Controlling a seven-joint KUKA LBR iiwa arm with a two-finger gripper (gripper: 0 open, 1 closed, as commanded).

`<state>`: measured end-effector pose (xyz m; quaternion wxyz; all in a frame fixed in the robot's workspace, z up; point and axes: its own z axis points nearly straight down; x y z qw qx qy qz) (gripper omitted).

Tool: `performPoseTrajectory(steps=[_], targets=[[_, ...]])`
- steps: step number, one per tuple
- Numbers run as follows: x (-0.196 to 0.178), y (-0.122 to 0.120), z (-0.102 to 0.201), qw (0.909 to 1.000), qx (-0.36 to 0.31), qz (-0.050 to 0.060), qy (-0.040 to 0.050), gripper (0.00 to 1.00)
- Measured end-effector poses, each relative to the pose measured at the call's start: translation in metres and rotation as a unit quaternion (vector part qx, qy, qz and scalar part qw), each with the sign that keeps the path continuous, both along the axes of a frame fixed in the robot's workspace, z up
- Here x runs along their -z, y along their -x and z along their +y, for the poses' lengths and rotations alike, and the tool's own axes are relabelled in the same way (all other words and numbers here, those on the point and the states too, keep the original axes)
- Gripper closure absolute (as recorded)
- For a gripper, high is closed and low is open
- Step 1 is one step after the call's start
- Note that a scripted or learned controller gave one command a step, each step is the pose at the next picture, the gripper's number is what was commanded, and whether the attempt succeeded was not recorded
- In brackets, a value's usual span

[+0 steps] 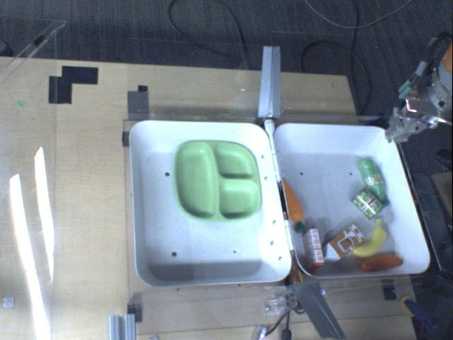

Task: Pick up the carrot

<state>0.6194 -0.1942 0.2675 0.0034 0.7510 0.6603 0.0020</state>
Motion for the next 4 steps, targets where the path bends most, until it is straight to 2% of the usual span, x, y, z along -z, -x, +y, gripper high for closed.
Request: performPoseTrajectory(steps=[1,2,3,4], targets=[[0.0,0.0,0.0,1.0,-0.001,0.0,0.0001,0.0],[0.108,-0.001,0.054,0.9758,-0.219,0.001,0.0003,0.0],[0.143,0.058,0.071,0.9559,-0.294,0.001,0.0007,0.0],[0.126,0.059,0.103,0.9149,-0.404,0.001,0.0015,0.0]])
